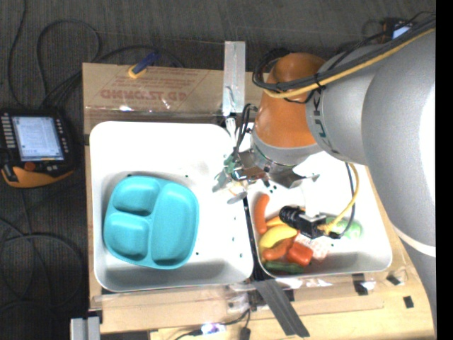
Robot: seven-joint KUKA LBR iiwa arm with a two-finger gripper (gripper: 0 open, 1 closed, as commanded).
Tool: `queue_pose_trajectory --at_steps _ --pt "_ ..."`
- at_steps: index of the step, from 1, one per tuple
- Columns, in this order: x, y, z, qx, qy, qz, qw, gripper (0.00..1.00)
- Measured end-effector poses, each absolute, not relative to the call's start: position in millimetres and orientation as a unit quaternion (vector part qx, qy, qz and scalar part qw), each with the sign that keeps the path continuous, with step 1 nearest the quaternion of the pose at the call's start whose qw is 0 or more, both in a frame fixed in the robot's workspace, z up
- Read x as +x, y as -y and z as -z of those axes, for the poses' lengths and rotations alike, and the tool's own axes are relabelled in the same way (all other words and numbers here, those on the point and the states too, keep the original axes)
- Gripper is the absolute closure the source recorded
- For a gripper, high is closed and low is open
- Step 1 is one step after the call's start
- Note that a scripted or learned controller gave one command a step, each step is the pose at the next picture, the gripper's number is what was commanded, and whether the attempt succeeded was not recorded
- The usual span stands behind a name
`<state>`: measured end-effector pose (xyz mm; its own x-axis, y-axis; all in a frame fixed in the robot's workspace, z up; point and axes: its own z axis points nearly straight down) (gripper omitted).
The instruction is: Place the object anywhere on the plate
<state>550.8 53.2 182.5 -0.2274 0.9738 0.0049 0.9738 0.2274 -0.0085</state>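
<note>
Camera view has the arm [368,112] reaching in from the right, its gripper [239,172] over the divider between the bins; whether it grips anything I cannot tell; the plate [151,219] — turquoise, three-sectioned — lies down-left of it in the left bin [134,137]; toy food [287,243] crowds the right bin [375,250]

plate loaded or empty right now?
Empty. The teal plate in the left bin shows all three compartments bare; the toy food sits in the right bin.
</note>
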Motion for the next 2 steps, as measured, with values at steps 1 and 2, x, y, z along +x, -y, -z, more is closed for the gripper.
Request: queue_pose_trajectory --at_steps 1,2 --pt "543.8 -126.6 -136.9 -0.611 0.792 -0.0025 0.005 1.00" --pt "544.0 -126.5 -137.1 -0.611 0.792 -0.0022 0.005 0.00"
